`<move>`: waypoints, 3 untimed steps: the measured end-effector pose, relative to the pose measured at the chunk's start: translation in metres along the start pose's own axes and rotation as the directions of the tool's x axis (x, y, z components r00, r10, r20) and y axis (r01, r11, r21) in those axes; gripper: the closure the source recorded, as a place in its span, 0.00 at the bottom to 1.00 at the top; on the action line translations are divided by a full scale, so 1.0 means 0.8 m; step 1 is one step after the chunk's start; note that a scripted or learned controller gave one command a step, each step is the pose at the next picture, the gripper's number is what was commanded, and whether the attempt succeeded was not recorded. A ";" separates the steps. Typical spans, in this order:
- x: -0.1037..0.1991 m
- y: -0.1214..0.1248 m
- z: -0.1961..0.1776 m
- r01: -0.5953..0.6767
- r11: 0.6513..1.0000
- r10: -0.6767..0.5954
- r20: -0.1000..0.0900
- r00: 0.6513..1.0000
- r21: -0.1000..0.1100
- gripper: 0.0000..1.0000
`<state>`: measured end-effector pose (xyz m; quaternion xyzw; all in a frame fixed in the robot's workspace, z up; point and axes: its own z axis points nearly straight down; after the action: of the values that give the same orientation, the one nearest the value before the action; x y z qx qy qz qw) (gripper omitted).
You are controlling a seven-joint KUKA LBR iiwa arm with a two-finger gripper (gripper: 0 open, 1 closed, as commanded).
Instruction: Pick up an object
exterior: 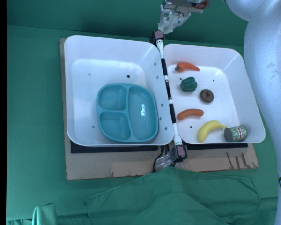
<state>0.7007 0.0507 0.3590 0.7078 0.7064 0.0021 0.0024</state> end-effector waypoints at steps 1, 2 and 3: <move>0.117 0.000 -0.016 0.001 1.000 -0.001 -0.002 1.000 0.000 1.00; 0.148 -0.001 -0.004 0.000 1.000 0.000 -0.001 1.000 0.003 1.00; 0.004 0.000 0.010 -0.002 1.000 0.002 0.001 1.000 0.003 1.00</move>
<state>0.7005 0.0541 0.3506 0.7083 0.7059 0.0008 0.0015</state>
